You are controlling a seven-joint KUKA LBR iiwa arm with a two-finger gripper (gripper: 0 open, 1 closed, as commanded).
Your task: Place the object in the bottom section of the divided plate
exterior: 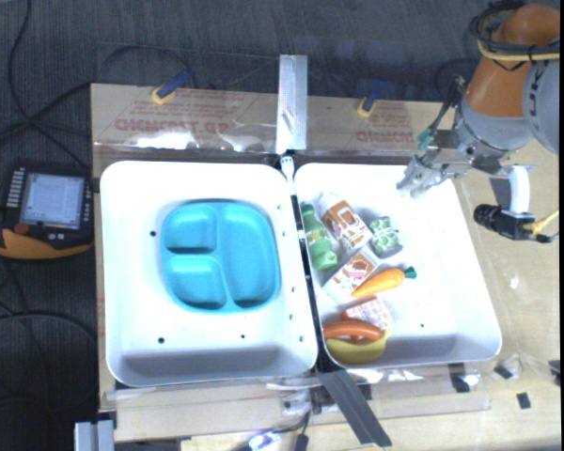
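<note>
One handheld pendant [47,209] left of bench. Two white bins: left bin [132,346] holds one glossy blue divided plate [221,255], three sections. Right bin [451,318] holds roughly seven toy foods, packed close: one tapered orange carrot [378,283], two printed cartons [344,224], lettering unreadable. Gripper [421,178] over right bin's upper corner; finger state indeterminate.
</note>
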